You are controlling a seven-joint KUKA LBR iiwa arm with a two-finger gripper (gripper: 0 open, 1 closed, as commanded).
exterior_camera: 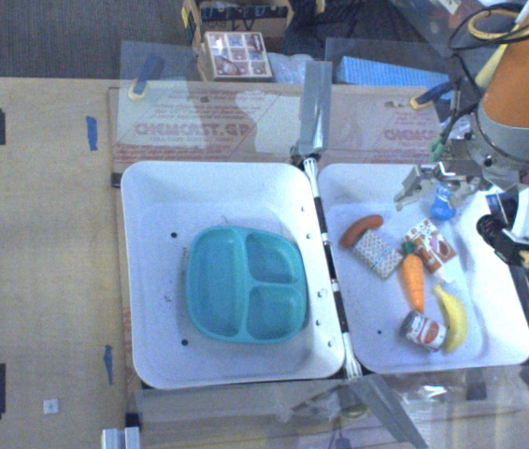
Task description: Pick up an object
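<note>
Approach step: gripper (436, 187) spread, holding nothing, hovering over upper part of right bin (507, 344). Blue object (442, 208) just beneath, near carrot (414, 282) and banana (451, 316). Next: descend, close on blue object.

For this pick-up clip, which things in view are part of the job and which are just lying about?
Job:
gripper above the right bin
blue item beneath it
sausage, carrot, banana, can, patterned block, small carton

Lying about:
teal divided tray in the left bin
cardboard box behind the bench
</note>
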